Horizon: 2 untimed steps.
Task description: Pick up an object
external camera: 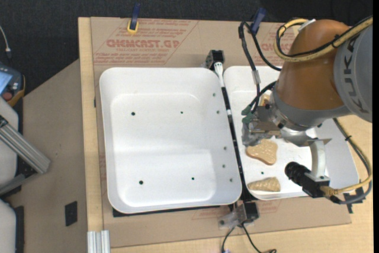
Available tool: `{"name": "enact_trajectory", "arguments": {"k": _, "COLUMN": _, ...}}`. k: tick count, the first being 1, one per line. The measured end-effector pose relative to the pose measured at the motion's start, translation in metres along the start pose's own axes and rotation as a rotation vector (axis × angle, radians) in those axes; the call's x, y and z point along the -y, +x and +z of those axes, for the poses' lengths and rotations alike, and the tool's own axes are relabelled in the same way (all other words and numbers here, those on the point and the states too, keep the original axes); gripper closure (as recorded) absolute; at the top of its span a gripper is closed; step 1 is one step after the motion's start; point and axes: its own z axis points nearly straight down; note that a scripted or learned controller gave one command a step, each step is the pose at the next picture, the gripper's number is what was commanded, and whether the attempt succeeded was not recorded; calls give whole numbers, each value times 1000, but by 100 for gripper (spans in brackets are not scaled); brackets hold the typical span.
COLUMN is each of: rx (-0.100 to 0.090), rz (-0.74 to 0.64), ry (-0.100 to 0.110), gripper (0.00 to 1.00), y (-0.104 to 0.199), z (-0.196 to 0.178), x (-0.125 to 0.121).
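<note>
At the left of the bench lies the left white bin, its floor showing only a few small dark dots, and it sits on a brown cardboard sheet printed with red lettering and held at the far edge by a blue and yellow clamp. A dark divider strip runs between the two bins, and just past it begins the right white bin, much of which is covered by the arm with its broad orange band (cables loop over the band's top). The gripper hangs low in the right bin near the divider, directly above the far edge of a tan, biscuit-like object; whether it touches that piece is hard to tell, and the view does not settle how wide the gripper stands or whether anything is in it. A second tan, wedge-shaped piece lies nearer the bin's front edge, apart from the first. Further right, a black cylindrical fitting juts from the arm above the bin floor.
</note>
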Motion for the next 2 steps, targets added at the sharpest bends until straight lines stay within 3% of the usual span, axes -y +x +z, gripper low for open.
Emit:
{"name": "enact_trajectory", "arguments": {"k": 1, "rx": 0, "rz": 0, "ry": -39, "gripper": 0, "y": 4, "z": -228, "x": -8}}
{"name": "enact_trajectory", "arguments": {"k": 2, "rx": 2, "rz": 0, "ry": -1, "gripper": 0, "y": 55, "z": -38, "x": 0}}
